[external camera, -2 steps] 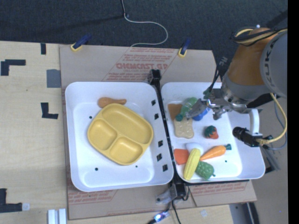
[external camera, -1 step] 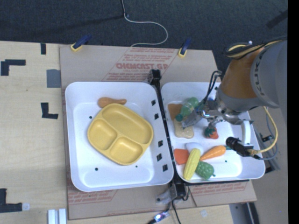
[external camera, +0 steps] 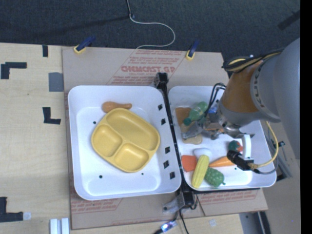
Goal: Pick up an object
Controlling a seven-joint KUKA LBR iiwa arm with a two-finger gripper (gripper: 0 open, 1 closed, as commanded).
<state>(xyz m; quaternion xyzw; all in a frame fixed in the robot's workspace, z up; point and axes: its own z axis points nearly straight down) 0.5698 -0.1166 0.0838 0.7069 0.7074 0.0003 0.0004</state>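
The right bin [external camera: 263, 179] holds several toy foods. A green piece [external camera: 198, 110] and a tan slice [external camera: 182, 115] lie at its far left. My gripper [external camera: 194, 129] is low in this bin, just in front of the green piece and over a second tan slice [external camera: 193, 140]. Its dark body hides what lies right under it. Nearer the front lie a yellow corn cob [external camera: 200, 170], a green broccoli [external camera: 214, 178], an orange carrot [external camera: 224, 162], a red piece [external camera: 187, 162] and a small white piece [external camera: 201, 152].
The left bin [external camera: 80, 179] holds a yellow divided plate [external camera: 125, 139] with an orange drumstick [external camera: 116, 106] behind it. A dark divider [external camera: 168, 130] runs between the bins. The arm's cables [external camera: 258, 165] trail over the right bin's near right corner.
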